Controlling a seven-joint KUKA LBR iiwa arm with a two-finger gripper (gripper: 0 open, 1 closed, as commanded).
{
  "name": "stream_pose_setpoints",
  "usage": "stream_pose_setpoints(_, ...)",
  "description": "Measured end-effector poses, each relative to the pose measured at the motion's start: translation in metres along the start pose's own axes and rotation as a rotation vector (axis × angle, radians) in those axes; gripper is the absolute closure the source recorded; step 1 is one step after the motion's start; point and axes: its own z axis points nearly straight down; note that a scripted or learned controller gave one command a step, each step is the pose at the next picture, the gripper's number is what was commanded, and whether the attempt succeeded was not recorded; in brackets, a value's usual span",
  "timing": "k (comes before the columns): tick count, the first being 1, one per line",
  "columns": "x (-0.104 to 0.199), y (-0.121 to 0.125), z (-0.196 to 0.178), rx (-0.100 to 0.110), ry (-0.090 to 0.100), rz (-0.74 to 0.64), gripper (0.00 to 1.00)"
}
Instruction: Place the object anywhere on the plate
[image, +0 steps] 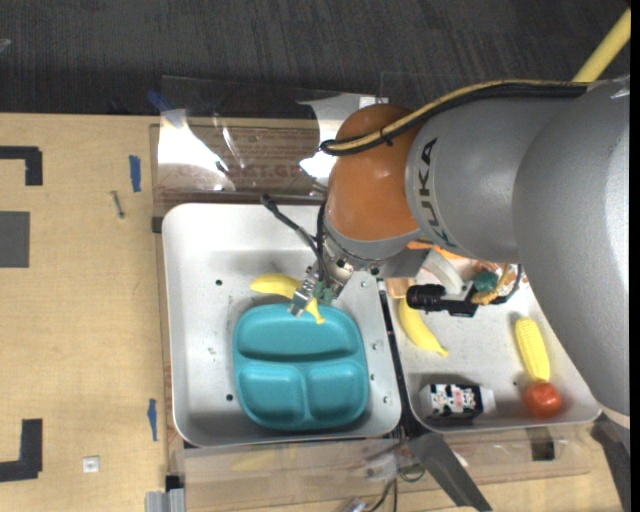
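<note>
A teal divided plate (300, 372) lies in the left bin (190, 300), toward its front. My gripper (312, 297) hangs over the plate's back rim, reaching in from the right under the orange wrist band. A yellow banana (272, 286) shows between its fingers: the long end sticks out to the left and a short tip pokes out lower right, just over the plate's edge. The gripper looks shut on this banana. The arm hides the back right corner of the left bin.
The right bin (500, 420) holds a second banana (421, 328), a corn cob (531, 346), a red tomato (543, 399) and a black-and-white can (458, 400) lying on its side. A small orange and teal thing (484, 282) sits partly under the arm.
</note>
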Motion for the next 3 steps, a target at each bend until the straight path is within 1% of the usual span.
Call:
stream_pose_setpoints(1,-0.002,0.0,-0.001,-0.002,-0.003,0.002,0.0)
stream_pose_setpoints(2,-0.004,-0.07,-0.113,-0.01,-0.01,0.279,0.0)
stream_pose_setpoints(3,-0.004,-0.069,-0.122,-0.015,-0.014,0.277,1.0)
